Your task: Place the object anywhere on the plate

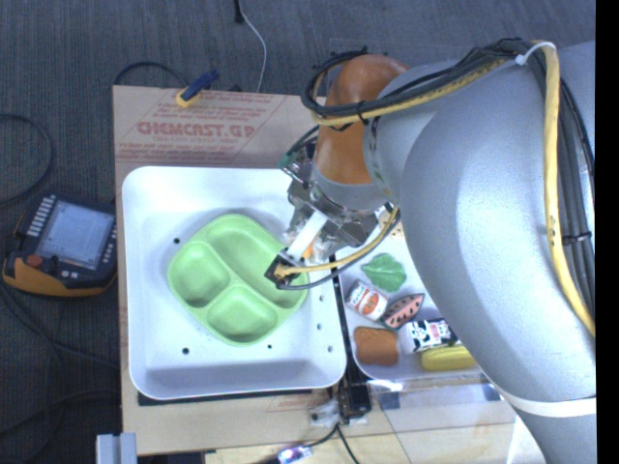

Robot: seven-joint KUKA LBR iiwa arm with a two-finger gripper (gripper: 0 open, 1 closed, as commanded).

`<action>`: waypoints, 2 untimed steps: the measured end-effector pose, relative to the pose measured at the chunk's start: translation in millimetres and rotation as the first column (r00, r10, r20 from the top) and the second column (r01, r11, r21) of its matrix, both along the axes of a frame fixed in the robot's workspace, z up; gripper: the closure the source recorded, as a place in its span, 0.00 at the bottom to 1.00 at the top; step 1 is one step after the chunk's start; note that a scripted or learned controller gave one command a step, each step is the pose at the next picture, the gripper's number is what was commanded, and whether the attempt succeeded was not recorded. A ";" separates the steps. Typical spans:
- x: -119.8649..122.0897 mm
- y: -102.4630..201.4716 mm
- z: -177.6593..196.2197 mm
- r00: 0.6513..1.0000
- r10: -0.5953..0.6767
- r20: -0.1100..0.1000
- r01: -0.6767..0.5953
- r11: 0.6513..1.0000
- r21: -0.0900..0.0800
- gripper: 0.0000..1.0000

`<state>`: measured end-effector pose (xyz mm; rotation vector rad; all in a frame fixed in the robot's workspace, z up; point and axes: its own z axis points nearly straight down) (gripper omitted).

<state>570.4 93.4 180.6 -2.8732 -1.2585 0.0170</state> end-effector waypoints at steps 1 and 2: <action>20.7 5.7 19.7 0.996 0.089 0.004 -0.089 0.996 0.000 1.00; 20.6 5.4 19.4 0.996 0.089 0.004 -0.089 0.996 0.000 0.00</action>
